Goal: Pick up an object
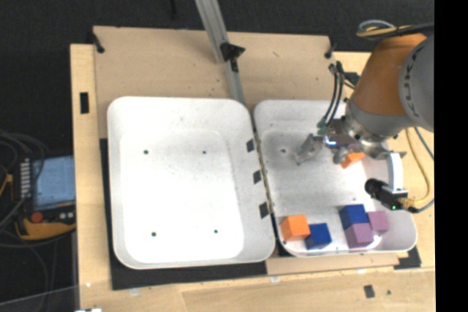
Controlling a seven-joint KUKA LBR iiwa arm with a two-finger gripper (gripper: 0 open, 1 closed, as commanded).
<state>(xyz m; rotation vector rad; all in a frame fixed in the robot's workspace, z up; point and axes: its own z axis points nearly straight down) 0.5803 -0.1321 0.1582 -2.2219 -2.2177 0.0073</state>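
In the camera view, the gripper hangs over the upper middle of the right bin, at the end of the grey arm with its orange band. Whether it is open or closed cannot be told from here — nothing is visibly held in it. A small orange piece shows just beside the wrist, on the side toward the bin's near edge; whether it is a loose block or part of the tool cannot be told.

The blocks lie along the near edge of the right bin, well apart from the gripper. There are five of them — one orange block, two blue and two purple. The first blue block touches the orange one on its right. Farther right, the second blue block sits against a purple block, with the second purple block just beside both.

The left bin lies alongside the right bin, the two touching along their shared edge.
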